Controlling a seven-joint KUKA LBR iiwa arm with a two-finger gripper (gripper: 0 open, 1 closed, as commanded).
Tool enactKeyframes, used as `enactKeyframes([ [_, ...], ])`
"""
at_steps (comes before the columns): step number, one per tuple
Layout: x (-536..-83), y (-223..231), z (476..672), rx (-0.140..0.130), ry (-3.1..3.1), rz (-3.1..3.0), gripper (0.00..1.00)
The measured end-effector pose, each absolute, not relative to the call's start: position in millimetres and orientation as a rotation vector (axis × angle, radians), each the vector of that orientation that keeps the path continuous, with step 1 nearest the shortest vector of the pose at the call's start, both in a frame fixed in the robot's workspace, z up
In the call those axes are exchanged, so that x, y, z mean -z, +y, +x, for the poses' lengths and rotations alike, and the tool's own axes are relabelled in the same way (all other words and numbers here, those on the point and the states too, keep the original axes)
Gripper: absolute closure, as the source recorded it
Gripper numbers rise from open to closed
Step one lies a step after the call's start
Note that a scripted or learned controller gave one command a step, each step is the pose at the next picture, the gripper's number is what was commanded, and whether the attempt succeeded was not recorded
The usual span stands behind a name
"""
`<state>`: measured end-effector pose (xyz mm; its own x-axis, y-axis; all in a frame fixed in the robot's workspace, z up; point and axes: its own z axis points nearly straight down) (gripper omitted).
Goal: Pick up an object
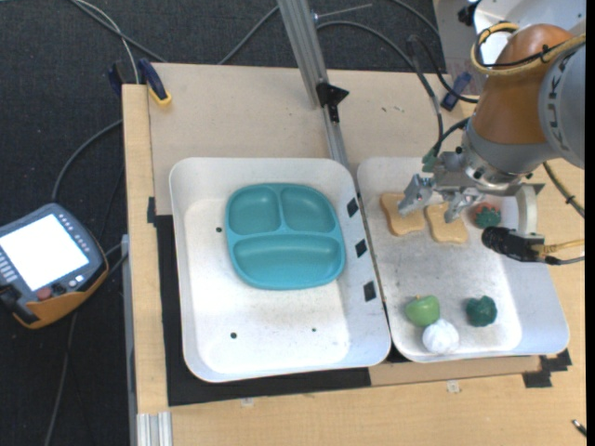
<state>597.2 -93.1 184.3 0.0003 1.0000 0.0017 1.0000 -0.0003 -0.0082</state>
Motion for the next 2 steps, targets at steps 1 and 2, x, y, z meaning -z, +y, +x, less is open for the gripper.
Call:
enactKeyframes([
  [1, -140.4, -96.5, 599.7, -0.006, -2.217, -2.217, 0.00],
  [2, -87.5, -95.7, 598.9, -0.005, -2.217, -2.218, 0.00],
])
